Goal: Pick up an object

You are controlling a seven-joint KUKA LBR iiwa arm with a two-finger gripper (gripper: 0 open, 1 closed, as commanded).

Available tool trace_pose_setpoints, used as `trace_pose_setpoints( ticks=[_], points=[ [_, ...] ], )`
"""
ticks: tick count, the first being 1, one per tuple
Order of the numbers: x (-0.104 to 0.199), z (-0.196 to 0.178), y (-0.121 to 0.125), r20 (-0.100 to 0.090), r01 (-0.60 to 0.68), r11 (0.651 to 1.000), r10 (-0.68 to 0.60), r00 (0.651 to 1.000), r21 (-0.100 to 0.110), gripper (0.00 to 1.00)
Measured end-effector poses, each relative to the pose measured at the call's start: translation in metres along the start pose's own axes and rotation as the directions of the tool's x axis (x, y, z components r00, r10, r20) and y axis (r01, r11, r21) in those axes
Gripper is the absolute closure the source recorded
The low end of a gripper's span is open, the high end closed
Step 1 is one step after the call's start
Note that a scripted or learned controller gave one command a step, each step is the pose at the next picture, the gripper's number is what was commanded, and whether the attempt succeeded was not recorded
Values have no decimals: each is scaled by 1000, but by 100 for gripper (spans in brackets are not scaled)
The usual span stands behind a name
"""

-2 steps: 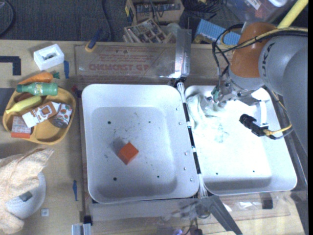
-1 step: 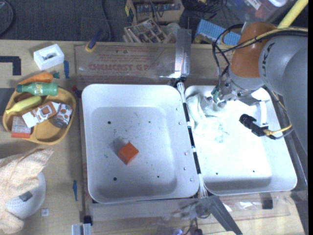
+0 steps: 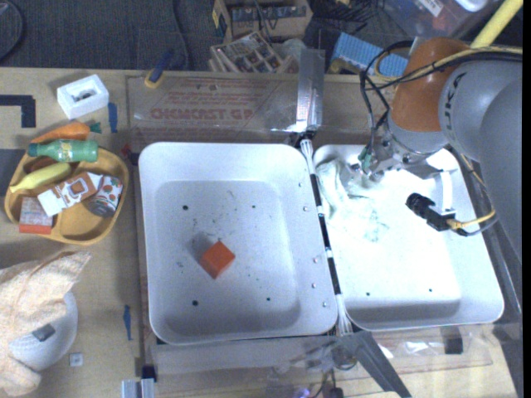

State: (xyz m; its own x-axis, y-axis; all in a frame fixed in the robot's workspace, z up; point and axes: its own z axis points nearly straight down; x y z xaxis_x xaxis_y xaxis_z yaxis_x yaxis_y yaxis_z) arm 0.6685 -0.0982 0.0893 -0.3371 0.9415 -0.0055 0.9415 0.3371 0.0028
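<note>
Camera view, arm: we see the grey KUKA arm reaching in from the right, its orange band high over the right bin.
Camera view, gripper: the gripper sits low over the upper left corner of the right bin, close to the wall that parts the two bins.
Camera view, fingers: we cannot tell whether they are spread or pressed together; the wrist, the cables and a pale crumpled mass below them blur the tips.
Camera view, task's thing: the orange block lies on the floor of the left bin, a little left of and below that bin's middle, nothing touching it.
Camera view, key relation: from the gripper the block lies to the left and toward the near edge of the view, across the shared wall, well apart.
Camera view, long axis: the block looks roughly cubic and sits turned corner-on to the bin walls, so we judge no axis clearly longer.
Camera view, next move: we judge the arm must cross the divider and come down over the block.
Camera view, hard to make out: the pale stuff in the right bin's corner could be film or cloth; we cannot say which, nor whether the gripper touches it.
</note>
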Motion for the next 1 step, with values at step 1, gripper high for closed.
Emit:
trace_pose_setpoints(
  ticks=[1],
  points=[
    [0,0,0,0,0,1000,0,1000,0,0]
  ],
)
